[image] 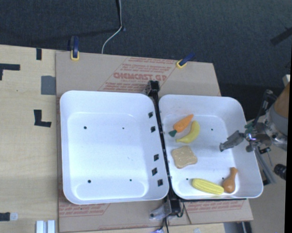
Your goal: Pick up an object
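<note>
Toys crowd the right bin (235, 110): a carrot (183, 122) touching a banana (190, 133) near its 11 o'clock, bread (184, 157) at centre, corn (207, 186) and a drumstick (229, 180) toward 5 o'clock. The end effector (230, 140) hangs over the bin's 3 o'clock rim, carrying nothing; how wide it stands I cannot tell. Probably poised to descend, with open floor beneath. The left bin (69, 105) shares the desk (19, 132).

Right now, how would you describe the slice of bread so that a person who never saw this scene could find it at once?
Look at the right bin of the two white bins. Near its left wall, about midway down, lies the slice of bread, just below the banana and the carrot. It is the only flat, tan, roughly square item; its neighbours are long and brightly coloured.
</note>
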Available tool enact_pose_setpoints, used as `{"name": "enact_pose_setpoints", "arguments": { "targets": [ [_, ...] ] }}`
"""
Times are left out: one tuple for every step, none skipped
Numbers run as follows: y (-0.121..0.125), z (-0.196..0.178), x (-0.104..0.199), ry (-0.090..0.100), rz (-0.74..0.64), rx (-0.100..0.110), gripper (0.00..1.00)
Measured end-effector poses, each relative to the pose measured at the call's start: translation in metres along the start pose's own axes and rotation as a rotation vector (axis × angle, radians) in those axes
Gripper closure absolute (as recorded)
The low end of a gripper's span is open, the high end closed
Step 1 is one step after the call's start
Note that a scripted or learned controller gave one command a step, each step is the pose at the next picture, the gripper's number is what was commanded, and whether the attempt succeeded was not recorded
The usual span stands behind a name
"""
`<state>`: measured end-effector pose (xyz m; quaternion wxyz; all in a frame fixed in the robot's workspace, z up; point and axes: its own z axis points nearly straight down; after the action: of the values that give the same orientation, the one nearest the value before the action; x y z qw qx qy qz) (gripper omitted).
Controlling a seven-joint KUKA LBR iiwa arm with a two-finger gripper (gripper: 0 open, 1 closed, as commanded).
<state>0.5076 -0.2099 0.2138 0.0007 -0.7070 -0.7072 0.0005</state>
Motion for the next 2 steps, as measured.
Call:
{"name": "enact_pose_setpoints", "arguments": {
  "targets": [
    [0.0897,-0.0945,-0.0141,-0.006,-0.004,-0.012,0.0],
    [0.0857,-0.0993,-0.0135,-0.003,-0.002,-0.002,1.0]
  ]
}}
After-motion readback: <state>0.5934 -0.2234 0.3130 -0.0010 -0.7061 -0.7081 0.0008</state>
